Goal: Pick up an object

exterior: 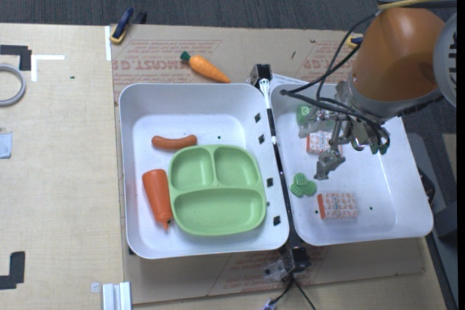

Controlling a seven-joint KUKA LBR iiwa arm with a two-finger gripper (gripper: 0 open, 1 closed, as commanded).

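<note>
**Gripper low over the right bin, nothing visibly held**

Taking the shallow white plastic right bin (407, 214) as landmark: nearest its front wall lies a small red-and-white printed packet (337, 205), flat, with open floor around it. Just behind and left sits a crumpled green leafy toy (304, 186), a likely target. Above it hangs the gripper (327, 167); its state I cannot tell. Farther back, another red-and-white packet (317, 142) lies half under the grey-and-orange arm (399, 54), crowding that corner.

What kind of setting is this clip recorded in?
Probably a robotics lab bench for grasping trials: two white bins clipped side by side on cardboard, toy food such as a carrot and a sausage, and a cabled robot arm.
</note>
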